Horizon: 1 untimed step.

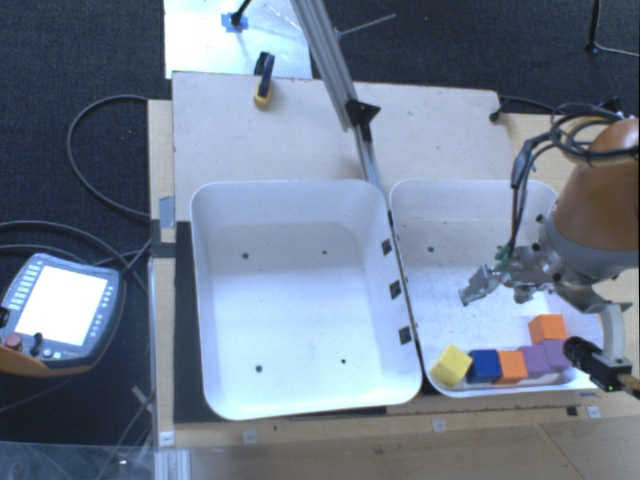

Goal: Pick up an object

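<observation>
Several small blocks lie along the near edge of the right bin [440, 218]: a yellow block [451, 365], a blue block [485, 365], an orange block [512, 366] and a purple block [543, 358]. A second orange block [547, 328] sits just behind the purple one. My gripper [495, 286] hangs over the middle of the right bin, behind and a little left of the row of blocks, apart from them. I see no block in it. The arm's orange band [600, 193] rises at the right.
The left bin [215, 268] stands beside the right one, sharing a rim with black tabs. A slanted metal pole [335, 63] crosses behind the bins. A teach pendant [58, 310] lies off the bench at the left. Cables loop by the arm.
</observation>
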Each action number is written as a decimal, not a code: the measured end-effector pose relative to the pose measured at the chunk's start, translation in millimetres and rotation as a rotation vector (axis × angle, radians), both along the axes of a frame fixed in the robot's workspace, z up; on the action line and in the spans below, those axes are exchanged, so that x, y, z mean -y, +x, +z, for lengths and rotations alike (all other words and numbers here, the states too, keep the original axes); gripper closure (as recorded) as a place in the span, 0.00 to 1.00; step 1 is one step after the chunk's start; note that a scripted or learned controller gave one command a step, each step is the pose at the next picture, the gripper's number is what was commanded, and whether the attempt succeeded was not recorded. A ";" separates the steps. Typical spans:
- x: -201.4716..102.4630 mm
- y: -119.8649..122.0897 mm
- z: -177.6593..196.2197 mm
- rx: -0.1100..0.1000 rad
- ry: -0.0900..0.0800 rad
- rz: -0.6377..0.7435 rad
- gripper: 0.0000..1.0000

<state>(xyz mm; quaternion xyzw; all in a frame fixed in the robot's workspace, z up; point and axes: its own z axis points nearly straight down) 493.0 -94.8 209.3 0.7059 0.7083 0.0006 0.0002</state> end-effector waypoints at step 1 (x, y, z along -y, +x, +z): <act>58.7 -0.3 82.5 0.010 -0.006 -0.005 0.00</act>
